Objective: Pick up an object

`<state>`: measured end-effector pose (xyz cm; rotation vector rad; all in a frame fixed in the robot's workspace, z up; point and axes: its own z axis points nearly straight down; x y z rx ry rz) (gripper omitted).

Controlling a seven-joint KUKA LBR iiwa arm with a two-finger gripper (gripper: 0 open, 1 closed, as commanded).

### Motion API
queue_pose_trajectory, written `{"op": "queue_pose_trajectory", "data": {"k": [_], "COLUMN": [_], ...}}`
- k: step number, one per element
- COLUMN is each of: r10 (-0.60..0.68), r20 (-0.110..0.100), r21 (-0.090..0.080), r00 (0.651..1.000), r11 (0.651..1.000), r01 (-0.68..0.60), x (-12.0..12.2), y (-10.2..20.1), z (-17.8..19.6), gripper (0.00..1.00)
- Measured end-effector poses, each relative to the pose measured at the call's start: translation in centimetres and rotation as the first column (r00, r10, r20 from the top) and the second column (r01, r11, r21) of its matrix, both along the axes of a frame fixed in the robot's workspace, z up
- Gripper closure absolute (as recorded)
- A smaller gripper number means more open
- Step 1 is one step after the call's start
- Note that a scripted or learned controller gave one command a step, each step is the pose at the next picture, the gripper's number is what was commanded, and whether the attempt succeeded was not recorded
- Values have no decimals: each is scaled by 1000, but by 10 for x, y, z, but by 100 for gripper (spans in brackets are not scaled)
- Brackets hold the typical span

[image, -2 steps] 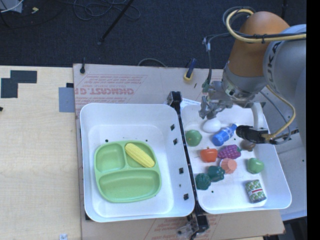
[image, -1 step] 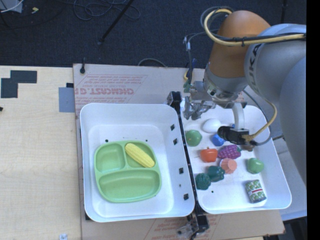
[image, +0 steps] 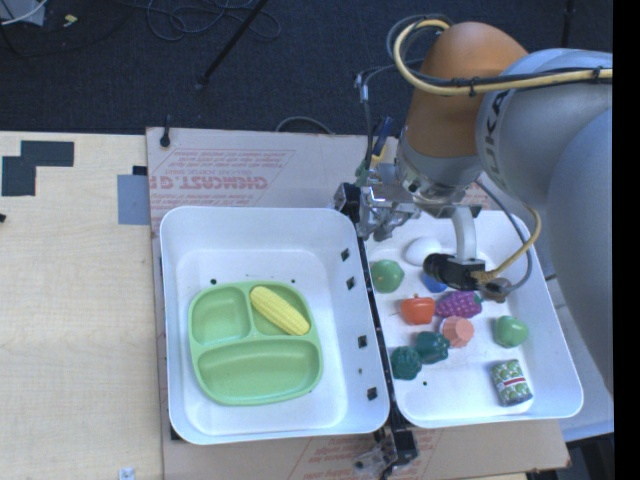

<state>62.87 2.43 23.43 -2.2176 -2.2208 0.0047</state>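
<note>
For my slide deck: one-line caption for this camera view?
KUKA arm reaching over the right bin of toy food; corn on a green tray in the left bin.

1. the right bin [image: 560, 393] was crowded in its middle: a green ball [image: 386, 275], an orange piece [image: 418, 310], a purple piece [image: 458, 304] and dark green pieces [image: 420, 354] lay close together.
2. the arm [image: 470, 98] covered the far part of this bin.
3. the left bin [image: 250, 233] had open floor around the green tray [image: 255, 368].
4. a yellow corn [image: 279, 310] lay in the tray's far right compartment.
</note>
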Motion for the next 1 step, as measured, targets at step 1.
{"op": "queue_pose_trajectory", "data": {"k": [1], "r10": [-1], "r20": [2], "r21": [0], "r00": [1000], "r11": [1000], "r01": [1], "x": [5], "y": [-6], "z": [2], "gripper": [100]}}
